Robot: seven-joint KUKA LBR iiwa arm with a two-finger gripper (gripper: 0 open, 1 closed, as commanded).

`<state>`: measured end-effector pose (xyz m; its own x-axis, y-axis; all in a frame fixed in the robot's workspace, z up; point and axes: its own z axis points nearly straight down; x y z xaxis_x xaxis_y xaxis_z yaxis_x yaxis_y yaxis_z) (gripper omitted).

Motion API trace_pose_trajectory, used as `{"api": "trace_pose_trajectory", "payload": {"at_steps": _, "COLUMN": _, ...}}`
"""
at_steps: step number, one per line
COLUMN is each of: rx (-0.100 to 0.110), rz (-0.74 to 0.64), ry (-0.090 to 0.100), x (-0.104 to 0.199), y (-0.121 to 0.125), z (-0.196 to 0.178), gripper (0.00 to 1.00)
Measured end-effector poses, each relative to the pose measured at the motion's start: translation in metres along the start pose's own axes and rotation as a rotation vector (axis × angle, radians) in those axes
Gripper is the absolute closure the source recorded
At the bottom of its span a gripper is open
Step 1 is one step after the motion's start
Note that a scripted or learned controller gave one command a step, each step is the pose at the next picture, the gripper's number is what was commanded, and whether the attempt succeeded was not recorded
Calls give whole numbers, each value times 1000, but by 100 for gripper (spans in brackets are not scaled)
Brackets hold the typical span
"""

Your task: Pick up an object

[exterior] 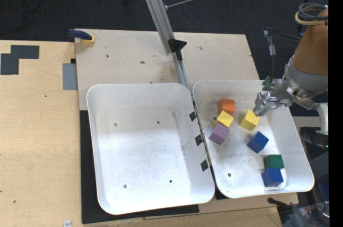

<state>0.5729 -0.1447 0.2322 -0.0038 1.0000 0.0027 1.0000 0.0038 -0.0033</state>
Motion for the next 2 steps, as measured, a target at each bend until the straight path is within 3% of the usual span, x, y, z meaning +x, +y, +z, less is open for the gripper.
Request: {"api": "trace_pose_trajectory", "payload": {"at_steps": 2, "rx": 1, "rz": 0, "ry": 0, "x": 94, "y": -33, "z": -11, "gripper": 100}}
